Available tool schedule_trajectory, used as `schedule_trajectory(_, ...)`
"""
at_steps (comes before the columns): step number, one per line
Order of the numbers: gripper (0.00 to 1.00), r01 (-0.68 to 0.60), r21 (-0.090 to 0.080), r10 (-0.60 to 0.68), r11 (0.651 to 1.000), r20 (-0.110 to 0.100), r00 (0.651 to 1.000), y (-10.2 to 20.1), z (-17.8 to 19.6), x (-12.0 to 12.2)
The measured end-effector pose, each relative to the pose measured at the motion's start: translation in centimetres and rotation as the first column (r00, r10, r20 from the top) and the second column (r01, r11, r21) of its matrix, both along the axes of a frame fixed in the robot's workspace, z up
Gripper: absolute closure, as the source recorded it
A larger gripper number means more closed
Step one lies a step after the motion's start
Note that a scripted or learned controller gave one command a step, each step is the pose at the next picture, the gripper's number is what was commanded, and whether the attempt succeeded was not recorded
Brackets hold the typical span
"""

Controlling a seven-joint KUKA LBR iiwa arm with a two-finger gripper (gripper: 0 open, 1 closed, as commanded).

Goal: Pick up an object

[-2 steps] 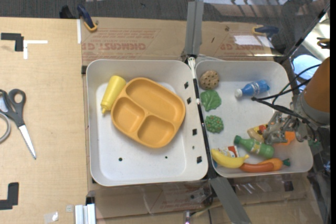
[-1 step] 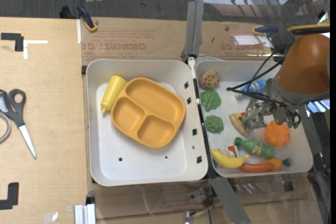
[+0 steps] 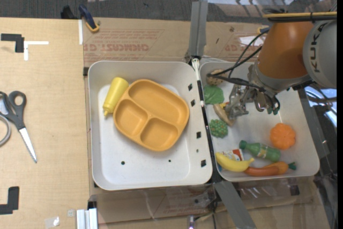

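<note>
The right bin (image 3: 305,169) holds several toy foods: an orange fruit (image 3: 282,135), a green bottle (image 3: 261,150), a yellow banana (image 3: 233,163), an orange carrot (image 3: 270,169), a broccoli floret (image 3: 218,128), a green leaf (image 3: 214,95) and a tan piece (image 3: 221,113). My gripper (image 3: 236,109) hangs low over the bin's left part, just right of the tan piece and above the broccoli. The orange band of the arm (image 3: 284,48) sits above it.
In the left bin (image 3: 102,169) lie an orange divided plate (image 3: 150,113) and a yellow bottle (image 3: 114,95). Scissors (image 3: 19,118) lie on the bench at far left. A metal divider (image 3: 196,35) rises between the bins at the back.
</note>
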State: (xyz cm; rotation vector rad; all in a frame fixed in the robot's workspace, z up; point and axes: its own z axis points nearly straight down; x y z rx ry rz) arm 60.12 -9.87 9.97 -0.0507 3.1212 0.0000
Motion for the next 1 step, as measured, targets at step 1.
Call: schedule_trajectory(1,0.00,-0.389,-0.010,0.389,0.921,-0.006,0.921,-4.08,-0.01,-3.68)
